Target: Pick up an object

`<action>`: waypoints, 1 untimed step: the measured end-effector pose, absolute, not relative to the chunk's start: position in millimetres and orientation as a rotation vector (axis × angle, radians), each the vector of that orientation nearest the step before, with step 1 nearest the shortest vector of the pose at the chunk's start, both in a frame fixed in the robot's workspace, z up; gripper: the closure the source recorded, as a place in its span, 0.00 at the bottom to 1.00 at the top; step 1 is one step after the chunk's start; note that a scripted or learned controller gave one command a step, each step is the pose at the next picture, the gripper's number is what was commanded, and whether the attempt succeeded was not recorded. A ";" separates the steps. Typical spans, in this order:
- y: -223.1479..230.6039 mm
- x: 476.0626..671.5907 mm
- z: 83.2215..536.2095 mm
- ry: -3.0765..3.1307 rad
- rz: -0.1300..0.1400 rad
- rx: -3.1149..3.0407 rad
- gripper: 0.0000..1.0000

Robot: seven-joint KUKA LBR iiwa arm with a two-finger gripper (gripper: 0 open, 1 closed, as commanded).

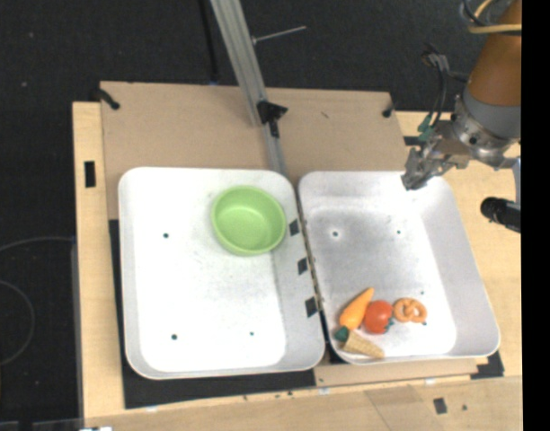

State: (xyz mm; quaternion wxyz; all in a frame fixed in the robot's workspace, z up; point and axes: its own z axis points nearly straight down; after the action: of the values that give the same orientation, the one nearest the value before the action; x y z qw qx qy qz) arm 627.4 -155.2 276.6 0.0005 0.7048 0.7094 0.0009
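Gripper point(417, 176) hangs at the right bin's point(365, 214) top right edge, holding nothing; fingers look close together. Carrot point(356, 308), tomato point(377, 317), pretzel point(410, 310) and cone point(361, 346) sit at lower right. Green bowl point(248, 220) sits in the left bin point(167, 277)

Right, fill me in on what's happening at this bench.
A robot arm reaches in from the right, its gripper poised over the far edge of the right bin with nothing between its fingers. The toy carrot, tomato, pretzel and ice cream cone lie clustered at that bin's near edge. A green bowl sits in the left bin.
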 end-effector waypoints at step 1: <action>-99.4 619.8 282.0 2.230 0.003 2.213 1.00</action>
State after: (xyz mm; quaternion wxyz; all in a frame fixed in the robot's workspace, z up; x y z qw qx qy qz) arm 619.8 -99.4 282.0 0.0000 0.7044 0.7098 0.0009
